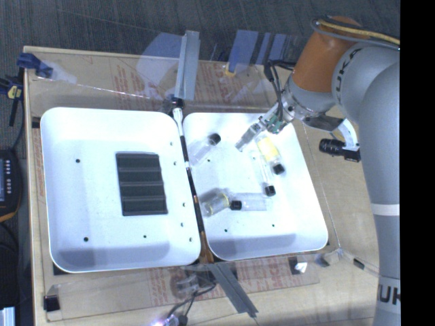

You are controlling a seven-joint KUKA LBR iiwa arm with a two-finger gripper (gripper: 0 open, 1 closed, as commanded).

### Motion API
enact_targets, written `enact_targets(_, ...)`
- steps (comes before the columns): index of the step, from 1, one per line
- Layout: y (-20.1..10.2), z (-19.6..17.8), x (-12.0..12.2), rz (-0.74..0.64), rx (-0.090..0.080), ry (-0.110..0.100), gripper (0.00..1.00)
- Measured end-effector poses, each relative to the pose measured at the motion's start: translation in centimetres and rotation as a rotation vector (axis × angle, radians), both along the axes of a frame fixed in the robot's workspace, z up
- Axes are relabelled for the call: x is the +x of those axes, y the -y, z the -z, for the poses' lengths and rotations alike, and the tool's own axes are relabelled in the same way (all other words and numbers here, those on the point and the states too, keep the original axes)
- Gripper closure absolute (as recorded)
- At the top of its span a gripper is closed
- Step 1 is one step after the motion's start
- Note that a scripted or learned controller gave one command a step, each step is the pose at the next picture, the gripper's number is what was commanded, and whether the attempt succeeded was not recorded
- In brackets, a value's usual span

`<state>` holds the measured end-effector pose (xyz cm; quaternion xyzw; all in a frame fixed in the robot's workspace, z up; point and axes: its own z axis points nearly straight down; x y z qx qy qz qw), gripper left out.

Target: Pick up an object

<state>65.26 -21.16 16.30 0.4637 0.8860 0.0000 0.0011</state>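
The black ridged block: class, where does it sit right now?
In the camera view, the black ridged block lies flat near the middle of the left white bin, apart from the clear vials scattered in the right bin.

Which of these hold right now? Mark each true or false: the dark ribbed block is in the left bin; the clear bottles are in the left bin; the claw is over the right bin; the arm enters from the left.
1. The dark ribbed block lies in the left bin. True.
2. The clear bottles lie in the left bin. False: the clear bottles lie in the right bin.
3. The claw is over the right bin. True.
4. The arm enters from the left. False: the arm reaches in from the right.
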Motion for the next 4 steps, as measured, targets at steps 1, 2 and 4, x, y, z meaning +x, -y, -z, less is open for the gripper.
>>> enact_targets(1,-1.6,7.1,0.2,-0.094,0.001,-0.003,0.0)
enact_targets(2,-6.3,6.1,-0.2,-0.115,0.001,-0.004,0.0)
enact_targets(4,-4.0,7.0,-1.1,-0.048,0.001,-0.005,1.0)
